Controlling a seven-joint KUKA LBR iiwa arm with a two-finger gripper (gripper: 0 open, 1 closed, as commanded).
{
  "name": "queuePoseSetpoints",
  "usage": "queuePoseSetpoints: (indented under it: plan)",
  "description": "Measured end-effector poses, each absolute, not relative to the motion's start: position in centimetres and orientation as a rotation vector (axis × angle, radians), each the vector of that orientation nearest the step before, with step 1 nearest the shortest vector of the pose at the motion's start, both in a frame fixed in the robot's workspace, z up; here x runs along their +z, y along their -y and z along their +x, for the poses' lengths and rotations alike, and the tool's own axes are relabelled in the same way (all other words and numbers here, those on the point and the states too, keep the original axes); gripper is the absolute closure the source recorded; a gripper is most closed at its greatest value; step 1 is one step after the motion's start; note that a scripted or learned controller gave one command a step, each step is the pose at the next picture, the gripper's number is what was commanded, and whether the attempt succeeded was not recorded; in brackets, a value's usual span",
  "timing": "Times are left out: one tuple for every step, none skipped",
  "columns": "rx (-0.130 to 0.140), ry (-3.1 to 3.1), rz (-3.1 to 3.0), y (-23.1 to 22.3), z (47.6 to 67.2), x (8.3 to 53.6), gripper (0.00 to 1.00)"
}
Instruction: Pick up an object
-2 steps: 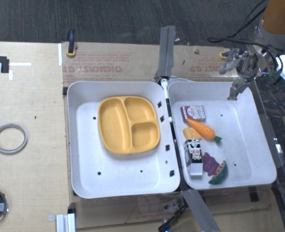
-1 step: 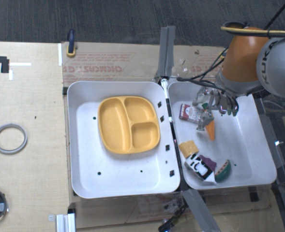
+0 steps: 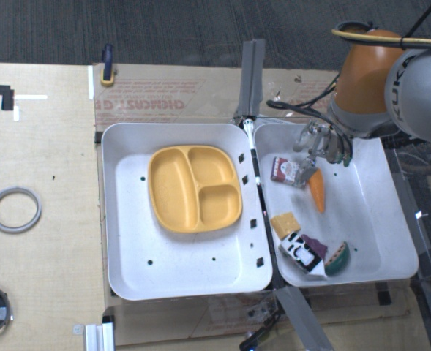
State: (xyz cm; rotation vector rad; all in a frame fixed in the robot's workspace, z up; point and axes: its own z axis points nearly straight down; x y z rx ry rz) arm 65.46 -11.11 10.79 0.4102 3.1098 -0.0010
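Start at the near edge of the right bin [image 3: 391, 218]: you have a cluster there, a black-and-white box [image 3: 297, 252] with something purple [image 3: 316, 246] against it and a melon-slice toy [image 3: 336, 258] just to its right, all crowded and awkward to get at singly. Just beyond them lies a yellow block [image 3: 285, 223], light and stiff by the look of it, with flat faces that should pinch well. Farther in, the carrot [image 3: 317, 191] lies lengthwise, thick end far; it is probably smooth plastic, light but apt to slide, so take it across the thick end, not the tip. Beside it to the left sits a small red packet [image 3: 282, 170], likely thin and easily crushed. The gripper [image 3: 312, 158] hangs right over these two, and you cannot tell from here how it is set or whether it has hold of anything. The left bin [image 3: 127, 269] carries a yellow tray [image 3: 195, 189].
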Motion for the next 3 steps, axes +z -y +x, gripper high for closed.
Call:
queuePoseSetpoints:
  plan:
    - [-0.001,-3.022,0.856,12.7,59.8,9.2,0.0]
    - [-0.001,-3.019,0.858,11.5,60.4,9.2,0.0]
    - [-0.001,-2.964,1.029,12.2,55.2,22.7,0.0]
